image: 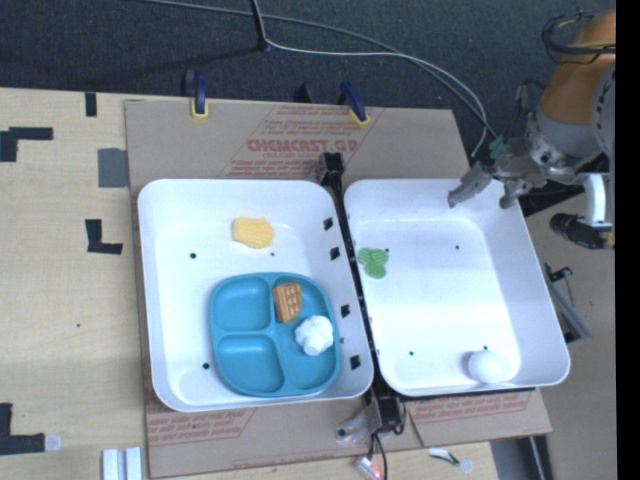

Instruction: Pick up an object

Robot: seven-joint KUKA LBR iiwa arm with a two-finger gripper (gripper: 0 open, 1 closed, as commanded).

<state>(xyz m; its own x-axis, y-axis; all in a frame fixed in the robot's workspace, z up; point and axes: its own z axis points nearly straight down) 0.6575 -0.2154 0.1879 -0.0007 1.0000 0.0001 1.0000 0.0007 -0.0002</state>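
Two shallow white bins sit side by side on a cardboard sheet (300, 138) clamped to the worktop (60, 268).

Left bin (165, 218): a blue divided tray (240, 343) lies toward the near edge. A small tan waffle-like piece (287, 301) sits in the tray's upper right compartment, and a white fluffy lump (314, 335) lies just below it, across the divider on the tray's right side. A yellow lumpy object (253, 232) rests on the bin floor, apart from the tray, toward the far side.

Right bin (520, 288): a small green object (374, 262) lies close to the left wall. A white ball (488, 366) sits in the near right corner.

The arm (575, 98) comes in at the far right corner of the right bin. The hand (486, 190) hangs over that bin's far rim, fingers spread apart, nothing between them. It is well apart from the green object and from the white ball.

A cable (380, 53) loops across the dark floor behind the worktop toward the arm.
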